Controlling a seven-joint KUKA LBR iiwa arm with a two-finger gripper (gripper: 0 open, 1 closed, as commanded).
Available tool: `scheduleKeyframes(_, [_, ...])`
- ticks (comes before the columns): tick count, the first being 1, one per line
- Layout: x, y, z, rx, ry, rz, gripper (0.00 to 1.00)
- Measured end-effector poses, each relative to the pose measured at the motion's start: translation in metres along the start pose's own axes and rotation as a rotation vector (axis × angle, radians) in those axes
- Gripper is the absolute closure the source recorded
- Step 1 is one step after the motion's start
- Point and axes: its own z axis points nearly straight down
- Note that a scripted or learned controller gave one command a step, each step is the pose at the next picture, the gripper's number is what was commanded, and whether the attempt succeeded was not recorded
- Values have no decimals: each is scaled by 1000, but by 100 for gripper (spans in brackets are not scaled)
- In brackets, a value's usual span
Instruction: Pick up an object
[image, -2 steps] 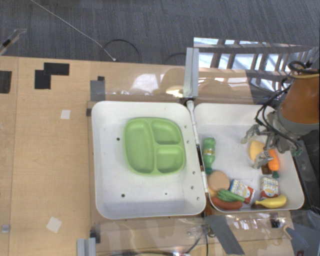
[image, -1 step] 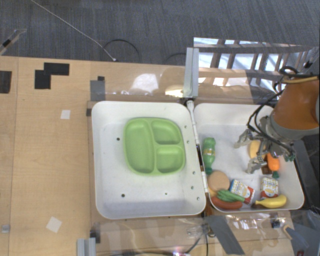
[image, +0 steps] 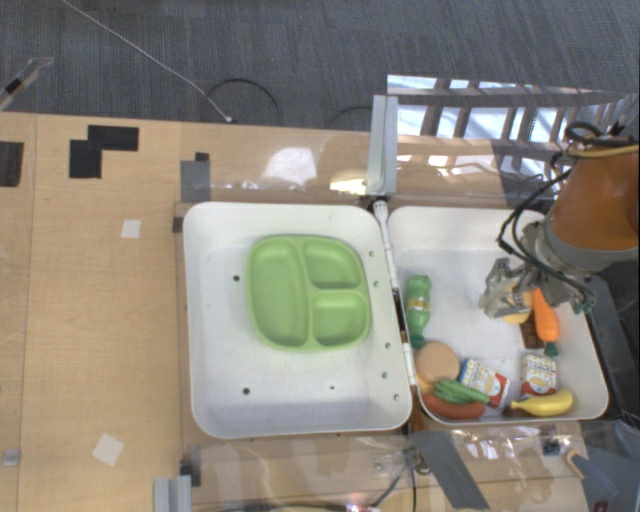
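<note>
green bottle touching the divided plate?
Apart. The camera view shows the bottle in the right bin and the plate in the left bin, with both bin rims between them.

Arm (image: 600, 200): cut off by right edge of view; upper links out of frame. Orange band covers the wrist and part of the right bin's (image: 450, 240) far right wall.
Gripper (image: 508, 290): finger state unreadable, metal parts blur together.
Carrot (image: 545, 320): top end tucked under gripper body.
Yellow item (image: 516, 317) beside carrot: mostly hidden, identity unclear.
Two small cartons (image: 481, 378): labels too small to read.
Red item (image: 450, 408): partly under green piece (image: 458, 394) at bin's near wall.
</note>
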Motion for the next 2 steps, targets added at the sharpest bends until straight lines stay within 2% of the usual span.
scheduleKeyframes(1, [-47, -17, -44, -10, 16, -316, 100])
scheduleKeyframes(2, [-47, -17, -43, -11, 18, -315, 0])
